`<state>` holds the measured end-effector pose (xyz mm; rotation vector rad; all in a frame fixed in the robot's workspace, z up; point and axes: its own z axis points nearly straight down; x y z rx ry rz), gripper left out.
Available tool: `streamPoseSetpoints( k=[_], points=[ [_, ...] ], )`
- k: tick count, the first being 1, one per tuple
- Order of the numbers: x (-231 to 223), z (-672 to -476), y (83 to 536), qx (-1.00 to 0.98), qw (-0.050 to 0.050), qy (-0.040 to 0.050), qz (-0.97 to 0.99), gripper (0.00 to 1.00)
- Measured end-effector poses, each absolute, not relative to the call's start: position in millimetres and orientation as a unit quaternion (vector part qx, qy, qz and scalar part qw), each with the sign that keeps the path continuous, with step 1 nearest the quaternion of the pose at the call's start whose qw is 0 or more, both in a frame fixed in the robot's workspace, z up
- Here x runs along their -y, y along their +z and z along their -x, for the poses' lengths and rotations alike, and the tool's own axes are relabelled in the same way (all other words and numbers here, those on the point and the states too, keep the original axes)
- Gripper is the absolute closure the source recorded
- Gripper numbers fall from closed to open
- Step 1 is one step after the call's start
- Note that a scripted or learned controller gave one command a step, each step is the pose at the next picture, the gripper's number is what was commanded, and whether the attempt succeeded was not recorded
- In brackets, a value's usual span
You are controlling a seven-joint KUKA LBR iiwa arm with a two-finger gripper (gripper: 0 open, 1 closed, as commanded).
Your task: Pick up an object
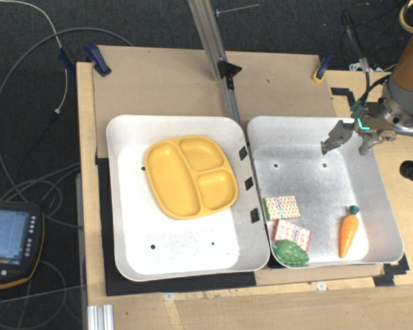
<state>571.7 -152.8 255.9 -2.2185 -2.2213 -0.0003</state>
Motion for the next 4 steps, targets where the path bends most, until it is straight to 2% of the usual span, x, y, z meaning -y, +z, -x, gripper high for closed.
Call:
streamPoseSetpoints(
  k=[3, 4],
  points=[
    [143.2, -569.8, 99.0, 0.707, 0.004, 0.0019, 0.707, 0.00],
    [143.3, -572.3, 113.8, 0.707, 0.001, -0.0009, 0.707, 1.00]
  ],
)
